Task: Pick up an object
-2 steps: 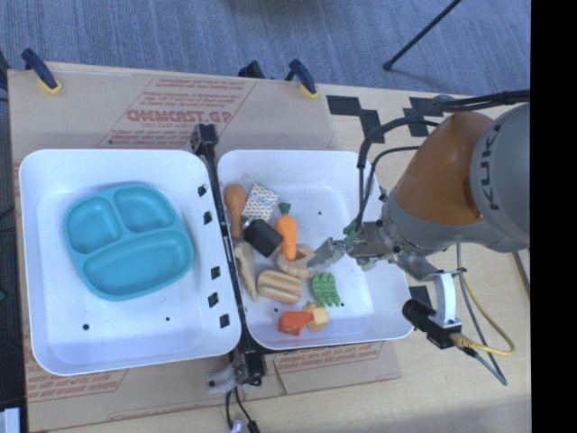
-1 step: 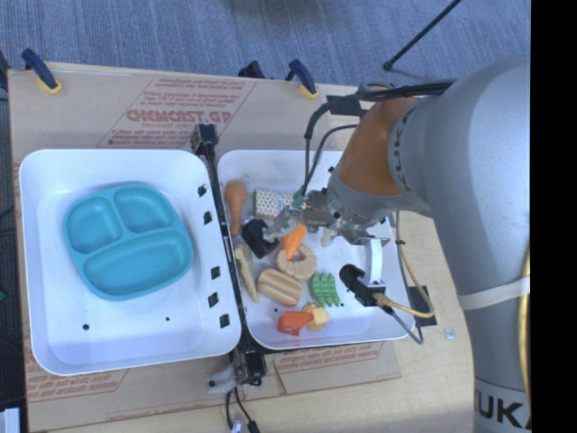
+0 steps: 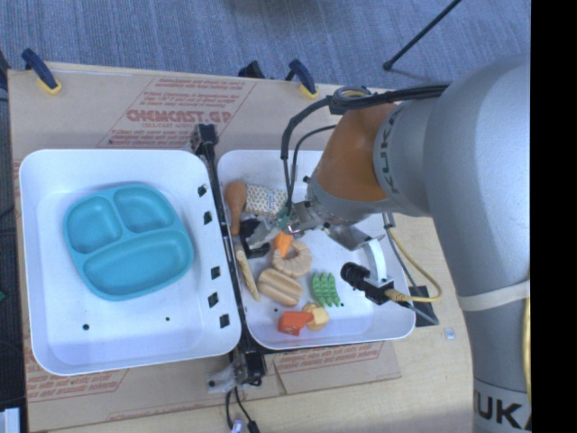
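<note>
White plastic beneath grey metal: gripper low in the crowded upper part of the right bin, right of centre in the frame, directly over a small orange piece, the likeliest pick. Open or closed: impossible to tell, masked by the wrist above. No visible hold on anything.

Main risk, judged from the crowding: a muddled grasp. Orange piece touching a beige ridged round just below it and close beside a dark object to its left, so little room to close on one thing alone. Likely slips: pinching two at once, shoving neighbours aside, or skidding off a piece so small and probably slick. Further hazard from a speckled, cloth-like bundle just above, soft enough to snag or drag.

Elsewhere in the same bin, apparently hard moulded toy food:
- a brown tapered piece
- a grooved tan loaf
- a green ribbed piece
- a red chunk against a yellow one
- a thin pale stick along the left wall

Well apart in the left bin, a smooth teal divided plate with three rounded compartments. Printed cardboard over the table.
</note>
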`<state>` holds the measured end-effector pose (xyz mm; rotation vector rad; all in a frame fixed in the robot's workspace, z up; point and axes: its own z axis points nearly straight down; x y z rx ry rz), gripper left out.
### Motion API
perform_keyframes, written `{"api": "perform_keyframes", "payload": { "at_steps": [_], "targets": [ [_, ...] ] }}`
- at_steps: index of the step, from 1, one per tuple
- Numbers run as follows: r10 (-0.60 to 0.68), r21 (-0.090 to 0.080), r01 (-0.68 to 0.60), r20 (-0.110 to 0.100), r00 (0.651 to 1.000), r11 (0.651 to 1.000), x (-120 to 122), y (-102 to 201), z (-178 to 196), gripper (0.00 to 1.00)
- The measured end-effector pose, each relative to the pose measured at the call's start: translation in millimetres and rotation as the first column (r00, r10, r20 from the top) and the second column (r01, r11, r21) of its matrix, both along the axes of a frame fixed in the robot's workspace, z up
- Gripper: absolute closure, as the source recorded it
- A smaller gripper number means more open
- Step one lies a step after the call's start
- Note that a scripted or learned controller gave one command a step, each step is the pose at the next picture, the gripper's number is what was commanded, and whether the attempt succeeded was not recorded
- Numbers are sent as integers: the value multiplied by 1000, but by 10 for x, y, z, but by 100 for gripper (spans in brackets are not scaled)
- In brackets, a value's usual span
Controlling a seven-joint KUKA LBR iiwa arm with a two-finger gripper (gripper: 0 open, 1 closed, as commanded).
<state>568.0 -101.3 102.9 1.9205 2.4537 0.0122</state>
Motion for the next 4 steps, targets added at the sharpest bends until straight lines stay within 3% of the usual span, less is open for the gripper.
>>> {"api": "perform_keyframes", "payload": {
  "at_steps": [1, 2, 3, 4],
  "targets": [
    [1, 0, -1, 0, 1000, 1000, 0, 4, -2, 0],
    [-39, 10, 39, -14, 999, 999, 336, 35, -14, 0],
    [-35, 8, 35, -3, 999, 999, 373, 34, 139, 100],
    [113, 9, -113, -24, 993, 994, 615, 408, 1466, 100]
  ]
}}
